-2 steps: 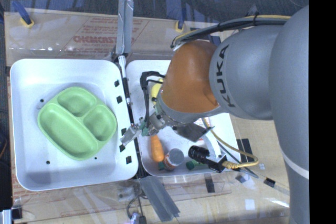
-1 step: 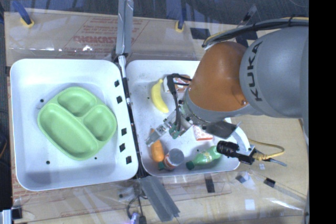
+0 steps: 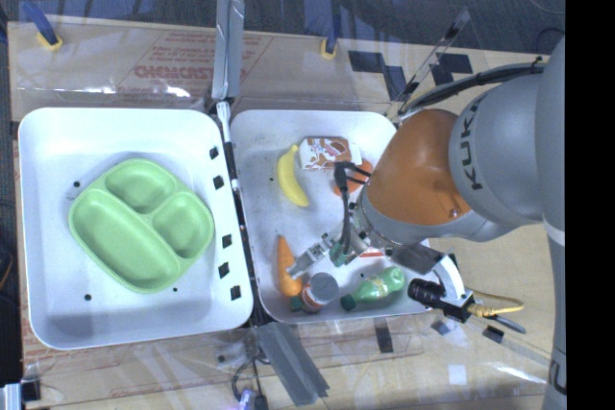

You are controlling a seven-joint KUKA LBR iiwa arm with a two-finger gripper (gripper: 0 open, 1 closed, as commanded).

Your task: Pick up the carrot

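The carrot (image 3: 285, 266) lies in the right bin (image 3: 258, 206) near its left wall, thin tip pointing to the back and thick end toward the front. My gripper (image 3: 325, 253) hangs low over the bin just right of the carrot, under the orange wrist band (image 3: 418, 178). Its metal tip reaches toward the carrot's upper half, and whether it touches is unclear. Nothing visibly sits in the gripper.
A banana (image 3: 291, 176) and a brown-and-white packet (image 3: 325, 153) lie at the bin's back. A grey-topped can (image 3: 322, 286) and a green bottle (image 3: 376, 288) crowd the front, right beside the carrot. The left bin (image 3: 48, 206) holds a green divided plate (image 3: 141, 223).
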